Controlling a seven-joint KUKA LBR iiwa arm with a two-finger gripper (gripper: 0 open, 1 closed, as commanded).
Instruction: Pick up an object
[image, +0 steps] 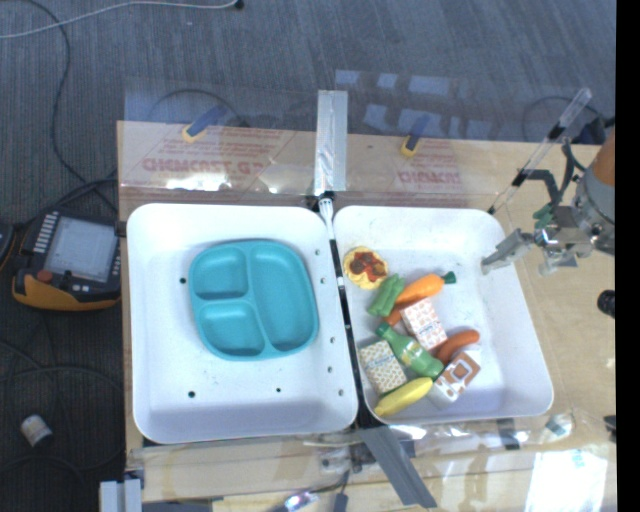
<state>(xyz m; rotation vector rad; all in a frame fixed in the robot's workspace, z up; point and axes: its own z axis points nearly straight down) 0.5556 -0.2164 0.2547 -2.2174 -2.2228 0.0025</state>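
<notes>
The right bin (500, 300) holds a pile of toy food: a small round tart (365, 264), an orange carrot (420, 288), a green pepper (386, 296), a white and red carton (426, 322), a green bottle (408, 352), a red sausage (458, 343), a speckled box (382, 366), a yellow banana (402, 396) and a small red and white pack (459, 373). My gripper (526, 254) hovers over the bin's right rim, above and to the right of the pile. It is open, with nothing between its fingers.
The left bin (160, 380) bears a teal divided plate (252, 298). A metal strip (331, 140) stands behind the seam between the bins. A handheld pendant (65, 258) lies on the floor at the left.
</notes>
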